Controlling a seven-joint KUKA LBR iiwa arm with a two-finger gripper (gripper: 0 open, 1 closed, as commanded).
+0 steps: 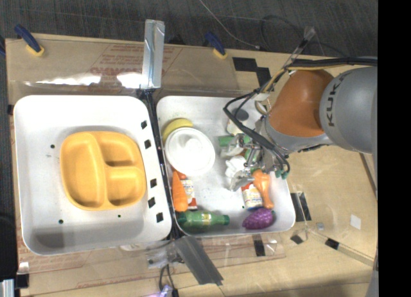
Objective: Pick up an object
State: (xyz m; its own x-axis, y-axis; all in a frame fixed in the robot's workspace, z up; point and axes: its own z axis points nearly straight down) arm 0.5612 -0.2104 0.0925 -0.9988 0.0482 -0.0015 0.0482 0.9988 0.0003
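At centre right of the frame, the tool hangs low in the right bin, just beside an orange bottle; whether it is spread or pinching anything cannot be told. A purple grape bunch and green bottle lie along the bin's lower edge, and a yellow tray sits in the left bin.

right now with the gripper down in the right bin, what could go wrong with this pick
The gripper sits low among crowded items: the carrot, a small bottle and purple grapes lie close together, so it may nudge or grab a neighbour instead of one object. Those items lie near the right bin wall, so the gripper might scrape it. Loose black cables hang by the wrist and could snag on bin contents.
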